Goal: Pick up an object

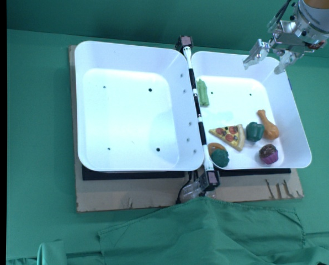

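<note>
My gripper (269, 58) hangs open above the far right corner of the right bin (294, 115), with nothing between its fingers. In that bin lie a green vegetable (203, 92) by the left wall, a pizza slice (229, 134), a green pepper (254, 131), an orange chicken drumstick (268, 124), a purple cupcake (268, 154) and a brown-and-green piece (218, 155) near the front left corner. All of them lie well below and in front of the gripper.
The left bin (131, 112) stands beside the right one, split by a rail (193, 95). Both rest on cardboard (126, 200) over green cloth. Crumpled green fabric (208, 231) lies at the front.
</note>
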You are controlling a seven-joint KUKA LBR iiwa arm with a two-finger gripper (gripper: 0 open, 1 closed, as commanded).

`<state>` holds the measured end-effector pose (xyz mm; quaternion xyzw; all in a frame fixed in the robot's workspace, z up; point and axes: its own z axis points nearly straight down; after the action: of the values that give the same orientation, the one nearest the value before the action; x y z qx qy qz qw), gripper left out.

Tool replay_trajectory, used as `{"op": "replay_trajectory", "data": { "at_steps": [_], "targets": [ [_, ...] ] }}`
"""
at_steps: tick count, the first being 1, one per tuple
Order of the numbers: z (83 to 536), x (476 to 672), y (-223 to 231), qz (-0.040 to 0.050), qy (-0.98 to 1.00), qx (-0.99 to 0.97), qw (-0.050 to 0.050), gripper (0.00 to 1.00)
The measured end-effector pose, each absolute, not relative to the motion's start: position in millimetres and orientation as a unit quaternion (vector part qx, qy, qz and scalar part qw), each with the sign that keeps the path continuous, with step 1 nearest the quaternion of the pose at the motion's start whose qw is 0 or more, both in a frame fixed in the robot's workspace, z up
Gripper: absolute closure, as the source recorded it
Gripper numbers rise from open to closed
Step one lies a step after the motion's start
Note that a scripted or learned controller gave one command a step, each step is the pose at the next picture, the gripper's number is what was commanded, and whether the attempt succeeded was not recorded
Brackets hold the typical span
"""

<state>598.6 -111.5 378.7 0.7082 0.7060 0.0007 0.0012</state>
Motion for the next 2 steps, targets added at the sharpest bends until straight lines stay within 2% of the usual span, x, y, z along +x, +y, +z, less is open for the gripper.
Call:
{"op": "replay_trajectory", "data": {
  "at_steps": [1,2],
  "targets": [
    [299,538.1,-142,-0.0026,0.704,0.711,-0.002,0.0],
    [212,496.5,-175,-0.0028,0.704,0.711,-0.003,0.0]
  ]
}}
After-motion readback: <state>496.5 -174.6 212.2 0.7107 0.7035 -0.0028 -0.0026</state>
